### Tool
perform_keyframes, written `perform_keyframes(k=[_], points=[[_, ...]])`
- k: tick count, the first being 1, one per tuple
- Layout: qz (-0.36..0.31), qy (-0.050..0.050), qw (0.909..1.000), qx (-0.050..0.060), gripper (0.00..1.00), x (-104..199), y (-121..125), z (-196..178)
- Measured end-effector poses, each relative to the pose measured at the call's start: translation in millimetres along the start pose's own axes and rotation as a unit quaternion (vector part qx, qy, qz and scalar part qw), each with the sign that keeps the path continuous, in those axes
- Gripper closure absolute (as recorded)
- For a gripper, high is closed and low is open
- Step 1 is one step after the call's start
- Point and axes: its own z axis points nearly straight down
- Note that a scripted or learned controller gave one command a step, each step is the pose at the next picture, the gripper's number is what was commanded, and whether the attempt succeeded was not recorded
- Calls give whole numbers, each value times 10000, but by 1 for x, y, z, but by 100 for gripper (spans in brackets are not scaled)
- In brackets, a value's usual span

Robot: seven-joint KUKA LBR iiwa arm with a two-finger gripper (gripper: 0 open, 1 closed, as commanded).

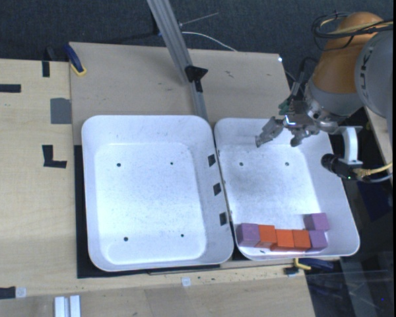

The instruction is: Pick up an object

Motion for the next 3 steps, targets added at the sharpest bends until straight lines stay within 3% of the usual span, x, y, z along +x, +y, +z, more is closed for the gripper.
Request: perform_keyframes(k=[1, 2, 3], points=[[1, -6, 10000, -38, 0, 0, -4, -68], [-31, 6, 10000, 7, 0, 113, 55, -6], [-30, 3, 10000, 6, 0, 189, 65, 21]])
